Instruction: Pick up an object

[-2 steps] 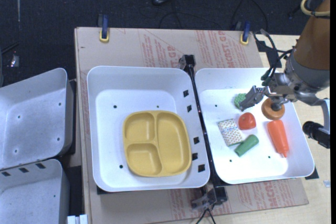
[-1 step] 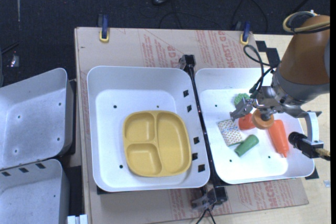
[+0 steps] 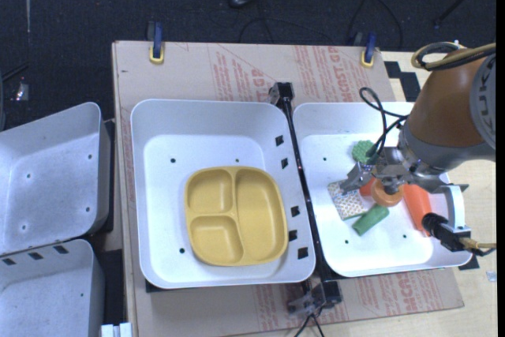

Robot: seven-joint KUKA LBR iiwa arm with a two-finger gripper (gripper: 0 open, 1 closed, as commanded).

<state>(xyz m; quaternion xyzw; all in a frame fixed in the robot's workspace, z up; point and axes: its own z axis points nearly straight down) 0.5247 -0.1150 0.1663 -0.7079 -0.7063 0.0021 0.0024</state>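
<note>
The desk (image 3: 237, 63) is carrying two white bins side by side. The left bin (image 3: 150, 170) is holding a yellow tray (image 3: 235, 215) with three compartments, lying flat near the bin's middle. The right bin (image 3: 331, 249) is holding the small things the task could draw from, all gathered toward its right half.

Nothing is looking lifted yet, so the pick is judged as not done. A green cylinder (image 3: 370, 219) is lying tilted on the bin floor near the front edge, just beside a patterned flat piece (image 3: 347, 201). An orange cylinder (image 3: 417, 203) is lying nearer the bin's right wall, and a small green piece (image 3: 363, 149) is sitting toward the back, partly under the cables. An orange round piece (image 3: 386, 192) is showing just under the wrist; whether it is a loose object or part of the tool cannot be told.

The arm (image 3: 454, 106) is reaching in over the bin's right wall, bent low, with the hand (image 3: 369, 177) hanging close above the cluster, between the small green piece and the green cylinder. Whether it is open, closed or gripping anything cannot be told. What is left, as judged: closing on one thing and raising it clear.
</note>
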